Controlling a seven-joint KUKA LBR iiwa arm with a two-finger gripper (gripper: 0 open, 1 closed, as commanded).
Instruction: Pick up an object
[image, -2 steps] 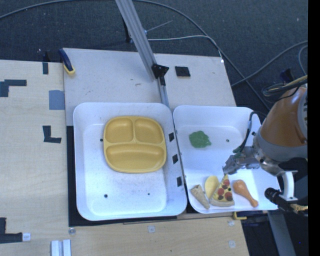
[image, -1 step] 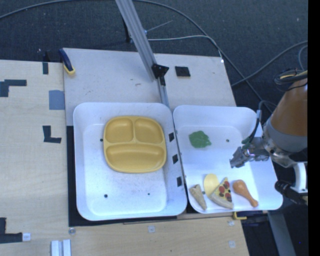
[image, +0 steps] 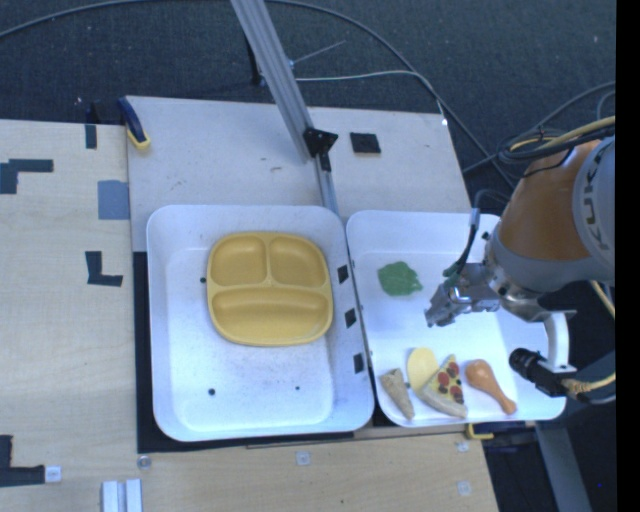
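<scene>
Hovering tool (image: 442, 312), drumstick (image: 490, 384) angled lower-right

Arm (image: 560, 215) is cut off by the right edge of the frame, base out of view. Its body covers the right rim of the right bin (image: 420, 225). Tool (image: 445, 305) tips are too small and blurred to read. Table (image: 60, 330) runs off the left and bottom edges. Slanted metal bar (image: 280, 70) is clipped at the top edge. Cables at upper right run out of frame.
</scene>
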